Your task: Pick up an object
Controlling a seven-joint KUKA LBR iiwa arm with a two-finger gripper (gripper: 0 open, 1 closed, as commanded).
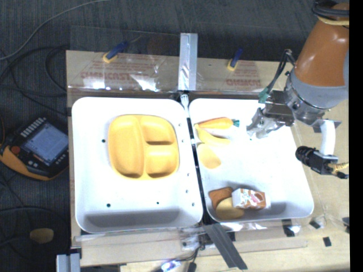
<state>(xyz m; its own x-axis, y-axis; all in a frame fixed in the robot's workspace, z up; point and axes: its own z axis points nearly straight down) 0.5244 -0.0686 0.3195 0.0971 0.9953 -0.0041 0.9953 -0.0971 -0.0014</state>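
A wooden tabletop [340,220] on dark carpet bears two white bins. The pincer [260,127] hovers over the right bin [283,169]'s far edge; its grip state is unclear. Just left lies a carrot [214,123]; a carton [248,198] sits by the near edge. The left bin [91,169] holds a yellow tray [143,146].

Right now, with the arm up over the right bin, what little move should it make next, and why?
Probably a short slide toward the carrot, then down. The gripper hangs above bare bin floor holding nothing, and the carrot lies just beside it by the divider, the closest thing to pick; the small carton sits farther off near the front wall.
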